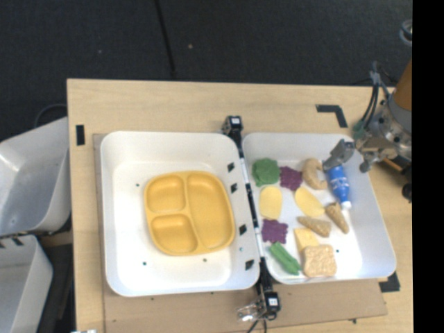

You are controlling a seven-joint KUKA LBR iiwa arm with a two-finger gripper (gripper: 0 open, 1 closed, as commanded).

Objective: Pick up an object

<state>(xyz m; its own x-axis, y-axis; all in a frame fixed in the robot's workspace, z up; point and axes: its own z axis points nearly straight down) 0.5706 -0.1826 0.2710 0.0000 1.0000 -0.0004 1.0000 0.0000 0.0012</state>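
The right bin [374, 245] holds several toy foods. Among them are a green leafy piece [265, 171], two purple pieces [291, 178] [274, 231], a beige ring [313, 174], a blue tube [339, 184], two yellow ovals [271, 202] [309, 201], brown wedges [314, 225], a green pod [284, 258] and a square cracker [320, 261]. My gripper [352, 157] hangs over the bin's far right corner, just above the top end of the blue tube. It is open, with nothing between its fingers.
The left bin [125, 255] carries a yellow divided plate [189, 212]. A ridge with black clips [243, 186] separates the two bins. Bare wooden bench [173, 106] surrounds them. A white container [31, 179] stands off the bench at the left.
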